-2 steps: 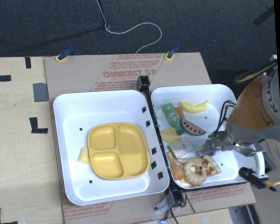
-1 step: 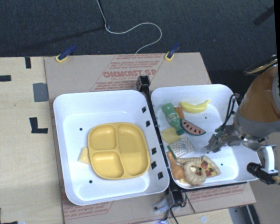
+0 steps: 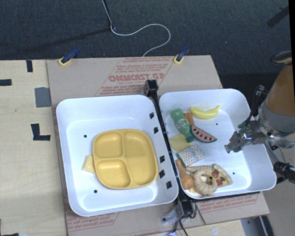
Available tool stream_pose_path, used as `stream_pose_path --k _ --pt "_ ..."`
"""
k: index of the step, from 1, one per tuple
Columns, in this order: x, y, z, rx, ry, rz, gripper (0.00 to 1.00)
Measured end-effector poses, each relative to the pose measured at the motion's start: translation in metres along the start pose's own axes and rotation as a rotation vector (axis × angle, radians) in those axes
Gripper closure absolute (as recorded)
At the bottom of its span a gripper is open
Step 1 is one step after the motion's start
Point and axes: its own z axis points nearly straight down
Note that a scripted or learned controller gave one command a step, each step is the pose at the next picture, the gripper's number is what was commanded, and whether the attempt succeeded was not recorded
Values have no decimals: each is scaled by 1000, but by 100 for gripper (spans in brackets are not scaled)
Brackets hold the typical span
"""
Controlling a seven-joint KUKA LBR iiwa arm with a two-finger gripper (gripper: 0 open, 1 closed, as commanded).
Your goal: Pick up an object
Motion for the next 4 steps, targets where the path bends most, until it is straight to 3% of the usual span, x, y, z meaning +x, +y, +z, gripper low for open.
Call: stream_pose_path --k 1,3,4 --pt "1 1 -25 3 1 0 100" --pt "120 1 -25 7 4 -6 100" --pt "166 -5 -23 7 3 -4 100"
